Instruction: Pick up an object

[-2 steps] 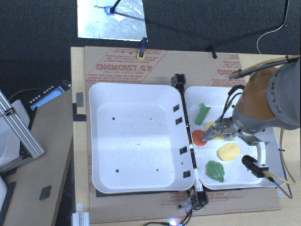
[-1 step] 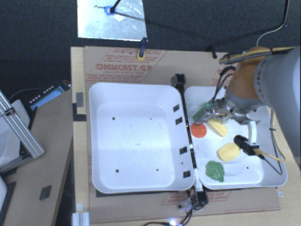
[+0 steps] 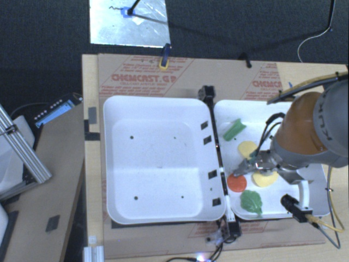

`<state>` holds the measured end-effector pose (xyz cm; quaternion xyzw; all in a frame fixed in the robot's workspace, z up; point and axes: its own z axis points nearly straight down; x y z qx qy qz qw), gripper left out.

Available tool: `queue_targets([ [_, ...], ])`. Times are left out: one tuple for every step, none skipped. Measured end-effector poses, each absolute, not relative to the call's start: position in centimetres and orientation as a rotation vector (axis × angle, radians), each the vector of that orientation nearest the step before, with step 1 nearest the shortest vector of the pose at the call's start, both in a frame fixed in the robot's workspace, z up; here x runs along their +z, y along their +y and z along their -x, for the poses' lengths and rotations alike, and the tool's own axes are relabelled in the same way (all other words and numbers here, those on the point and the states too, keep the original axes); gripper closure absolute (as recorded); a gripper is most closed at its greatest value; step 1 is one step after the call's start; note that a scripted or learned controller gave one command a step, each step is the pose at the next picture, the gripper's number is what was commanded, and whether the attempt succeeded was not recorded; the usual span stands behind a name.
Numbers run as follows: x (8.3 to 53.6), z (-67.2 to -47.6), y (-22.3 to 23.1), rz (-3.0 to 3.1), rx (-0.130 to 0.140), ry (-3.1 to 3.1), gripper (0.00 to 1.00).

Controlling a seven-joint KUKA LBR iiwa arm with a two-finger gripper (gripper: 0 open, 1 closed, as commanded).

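Grey arm, orange band, black cables

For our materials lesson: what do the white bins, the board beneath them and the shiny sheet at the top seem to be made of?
White bins: probably moulded plastic; smooth, slightly glossy, with rounded corners.
Board: likely cardboard; matt brown, printed with red lettering.
Shiny sheet: looks like metal or foil; silvery with uneven reflections, though the view leaves it open.

arm cut off at right edge; covers part of right bin and yellow pieces.
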<state>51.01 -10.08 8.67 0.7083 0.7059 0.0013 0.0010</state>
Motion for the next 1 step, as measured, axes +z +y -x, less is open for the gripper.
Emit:
queue_targets([
  [8.67,-49.4,-12.07,-2.217,0.01,2.219,0.0],
])
